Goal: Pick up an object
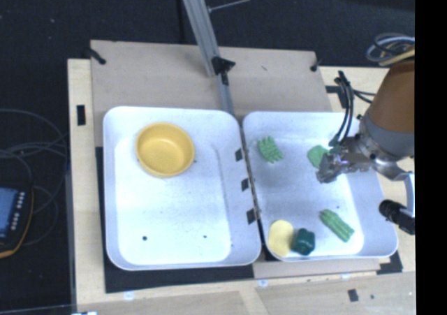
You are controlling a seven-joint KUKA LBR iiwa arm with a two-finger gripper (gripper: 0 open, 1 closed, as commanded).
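No readable writing on anything, operator. Your grey arm with the orange band reaches over the right white bin (293, 125), gripper (327, 171) low beside a light green block (317, 156) at mid-bin; I can't tell its opening. The arm's edge is cut off. Left bin: round yellow bowl (165, 149).

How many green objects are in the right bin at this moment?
4. A light green toy at upper left, a green piece beside the gripper, a ridged green toy at lower right, and a dark green block at the front edge. The arm may hide more.
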